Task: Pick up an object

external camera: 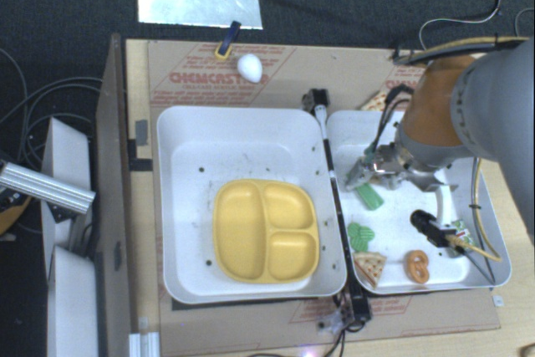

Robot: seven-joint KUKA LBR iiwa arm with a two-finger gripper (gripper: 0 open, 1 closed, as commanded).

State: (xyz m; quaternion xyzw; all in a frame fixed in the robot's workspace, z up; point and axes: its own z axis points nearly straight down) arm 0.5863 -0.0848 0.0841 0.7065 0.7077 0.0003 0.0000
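Pincer perhaps touching green piece.

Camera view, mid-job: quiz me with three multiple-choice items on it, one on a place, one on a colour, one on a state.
1. Where does the yellow divided plate lie?
A. in the left bin
B. in the right bin
C. on the cardboard behind the bins

2. What colour is the egg-shaped thing on the cardboard behind the bins?
A. red
B. white
C. green

3. How does the pincer stand to the green piece in the right bin?
A. it has carried it over the left bin
B. it is low in the right bin, right by the piece
C. it is raised high over the yellow plate

Answers: 1 A, the plate fills the middle of the left bin. 2 B, it shows plain white against the brown cardboard. 3 B, the pincer sits just above the green piece near the divider; a grasp cannot be confirmed.
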